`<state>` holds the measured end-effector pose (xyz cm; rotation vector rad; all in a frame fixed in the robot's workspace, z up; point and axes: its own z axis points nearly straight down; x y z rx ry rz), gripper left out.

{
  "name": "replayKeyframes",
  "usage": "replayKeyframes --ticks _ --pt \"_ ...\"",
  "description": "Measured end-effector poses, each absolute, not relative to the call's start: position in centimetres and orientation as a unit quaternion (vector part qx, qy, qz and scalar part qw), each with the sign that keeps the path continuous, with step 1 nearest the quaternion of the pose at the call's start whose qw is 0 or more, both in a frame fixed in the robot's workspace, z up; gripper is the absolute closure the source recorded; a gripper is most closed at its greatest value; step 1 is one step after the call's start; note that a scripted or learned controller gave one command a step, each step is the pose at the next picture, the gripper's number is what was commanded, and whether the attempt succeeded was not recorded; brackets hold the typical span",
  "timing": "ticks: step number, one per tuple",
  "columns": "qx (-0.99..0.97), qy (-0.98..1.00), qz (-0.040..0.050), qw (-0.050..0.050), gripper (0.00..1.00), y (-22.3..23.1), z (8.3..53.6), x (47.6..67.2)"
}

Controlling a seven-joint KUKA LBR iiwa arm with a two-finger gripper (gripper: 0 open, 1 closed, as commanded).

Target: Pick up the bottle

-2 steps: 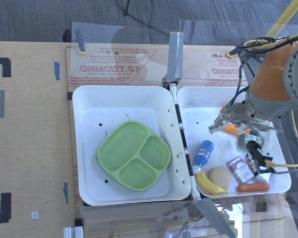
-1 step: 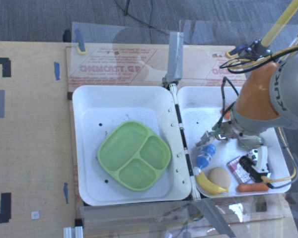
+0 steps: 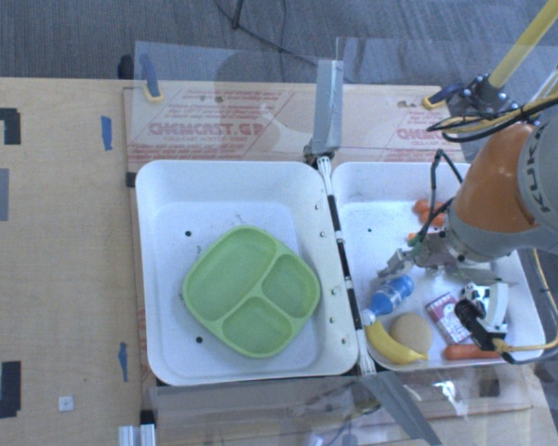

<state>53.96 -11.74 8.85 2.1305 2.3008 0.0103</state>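
The bottle (image 3: 391,295) is small and clear, with a blue label and cap. It lies on its side in the right bin (image 3: 372,189), near that bin's left wall. My gripper (image 3: 399,266) hangs low in the right bin, right at the bottle's upper end, either touching it or just above it. The grey arm with its orange band (image 3: 491,193) comes in from the right and covers the bin's middle right.
A yellow banana (image 3: 389,343) and a tan round object (image 3: 411,332) lie just in front of the bottle. Beside them are a red packet (image 3: 440,307) and a carrot (image 3: 467,351). A small orange item (image 3: 422,209) sits further back. The left bin (image 3: 167,193) holds a green divided plate (image 3: 251,291).
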Motion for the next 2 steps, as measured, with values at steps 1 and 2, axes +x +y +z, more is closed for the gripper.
replayKeyframes --ticks 1,2 --pt "0.681 0.732 0.0031 0.006 1.0 -12.04 9.93 54.05" --pt "0.681 0.732 0.003 0.006 0.0 -12.05 9.93 54.04"
